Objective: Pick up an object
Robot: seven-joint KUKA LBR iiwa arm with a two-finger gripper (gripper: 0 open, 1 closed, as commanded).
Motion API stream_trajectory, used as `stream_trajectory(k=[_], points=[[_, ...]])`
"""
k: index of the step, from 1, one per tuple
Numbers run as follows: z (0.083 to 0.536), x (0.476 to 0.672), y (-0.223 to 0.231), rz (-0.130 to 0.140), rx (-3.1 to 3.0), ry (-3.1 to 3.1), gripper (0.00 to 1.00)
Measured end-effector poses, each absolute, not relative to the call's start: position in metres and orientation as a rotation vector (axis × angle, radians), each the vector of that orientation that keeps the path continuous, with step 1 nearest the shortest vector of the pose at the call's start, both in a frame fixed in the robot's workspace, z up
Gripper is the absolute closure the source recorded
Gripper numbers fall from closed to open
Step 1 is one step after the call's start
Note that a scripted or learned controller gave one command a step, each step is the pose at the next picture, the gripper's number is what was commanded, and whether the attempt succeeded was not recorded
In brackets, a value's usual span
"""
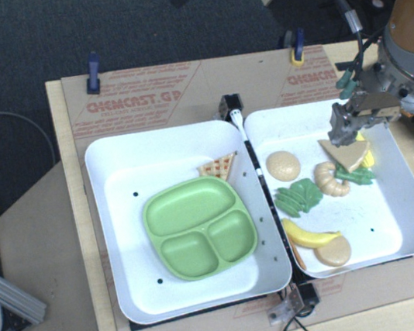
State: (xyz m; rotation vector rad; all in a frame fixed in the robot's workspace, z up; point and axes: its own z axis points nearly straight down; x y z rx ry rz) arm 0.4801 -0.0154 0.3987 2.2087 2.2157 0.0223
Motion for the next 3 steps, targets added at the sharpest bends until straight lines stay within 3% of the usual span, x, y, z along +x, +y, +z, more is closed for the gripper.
stream_trajectory(k=[1, 2, 3], points=[[0.185, 0.511, -0.054, -0.011, 2.231, 2.223, 1.0], [0.225, 0.482, 0.004, 0.001, 2.219, 2.227, 1.0], [0.239, 0.5, 0.014, 0.002, 2.219, 2.222, 1.0]])
